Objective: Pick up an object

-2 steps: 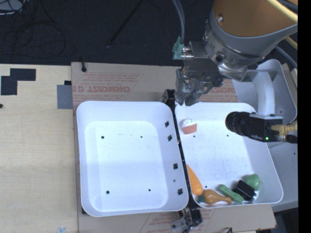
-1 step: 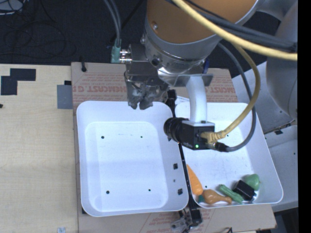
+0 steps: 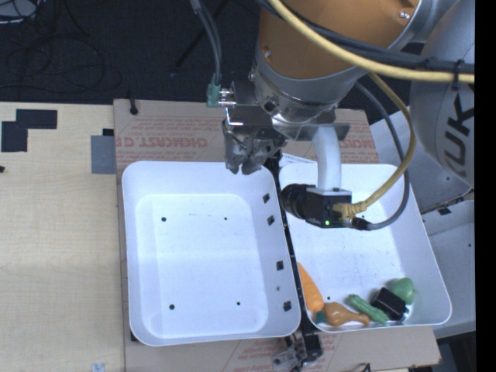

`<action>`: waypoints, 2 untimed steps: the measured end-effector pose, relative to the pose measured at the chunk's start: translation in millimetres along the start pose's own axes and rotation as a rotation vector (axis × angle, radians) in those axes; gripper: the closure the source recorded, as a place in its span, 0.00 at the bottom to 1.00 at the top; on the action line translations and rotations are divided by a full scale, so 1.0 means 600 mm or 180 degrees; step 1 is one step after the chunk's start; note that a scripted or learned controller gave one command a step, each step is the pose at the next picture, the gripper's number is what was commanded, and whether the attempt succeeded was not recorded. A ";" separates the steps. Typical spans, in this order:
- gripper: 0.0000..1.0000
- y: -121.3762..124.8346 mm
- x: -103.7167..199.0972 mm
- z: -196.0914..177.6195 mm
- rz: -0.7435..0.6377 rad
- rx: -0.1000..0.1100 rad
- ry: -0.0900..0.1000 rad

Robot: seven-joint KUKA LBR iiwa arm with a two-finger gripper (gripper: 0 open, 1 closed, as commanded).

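tool [image 3: 249,160]: seen at far rim between bins, grip state cannot be told | objects: carrot [image 3: 309,286] and others clustered in right bin [image 3: 418,231] near corner | advice: the carrot is best approached from above, clear of bin wall

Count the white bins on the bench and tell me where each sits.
2. One shallow white plastic bin sits on the view's left; the other shallow white bin sits beside it on the right, holding small toys in its near corner.
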State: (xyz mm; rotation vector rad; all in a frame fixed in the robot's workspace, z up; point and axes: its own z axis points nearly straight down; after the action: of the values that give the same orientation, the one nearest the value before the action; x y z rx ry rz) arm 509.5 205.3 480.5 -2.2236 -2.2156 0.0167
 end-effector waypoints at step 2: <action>1.00 0.045 0.065 0.081 -0.0010 -0.0005 0.0004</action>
State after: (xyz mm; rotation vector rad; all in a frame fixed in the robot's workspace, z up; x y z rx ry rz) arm 536.4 243.6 431.3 -2.2200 -2.2192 0.0137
